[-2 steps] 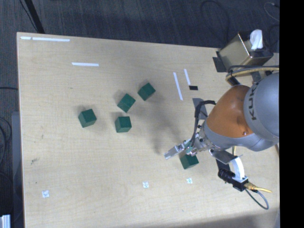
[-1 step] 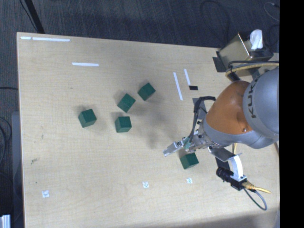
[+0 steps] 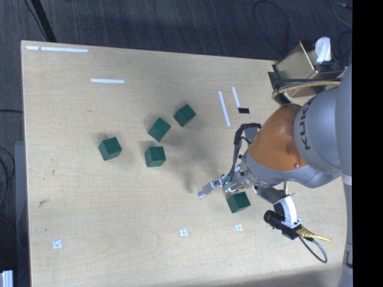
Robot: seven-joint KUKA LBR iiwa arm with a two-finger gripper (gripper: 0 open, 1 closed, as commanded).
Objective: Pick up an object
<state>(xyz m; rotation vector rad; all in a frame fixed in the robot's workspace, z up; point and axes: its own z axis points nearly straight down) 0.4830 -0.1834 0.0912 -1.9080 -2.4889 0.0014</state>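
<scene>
The arm's end effector (image 3: 222, 185) hangs low over the table (image 3: 90, 220), just beside a green cube (image 3: 239, 202) that you can take as its target. The cube sits on the table immediately below and to the right of the metal fingers, and nothing green shows between them. One finger juts out to the left, away from the cube; whether they are spread or closed you cannot tell at this angle.

Your main risk, judging from this: the tool seems offset from the cube rather than centred over it, so a closing stroke could clip a corner, push the cube aside or shut on air. The orange wrist band (image 3: 272, 145) also hides part of the tool, so a miss may be hard to read.

The cube has no real long axis, its sides looking equal. It lies slightly rotated relative to the table's edges, top face up, so you would want the fingers squared to a pair of flat faces.

Four more green cubes (image 3: 157, 141) lie well up and left of the target
</scene>
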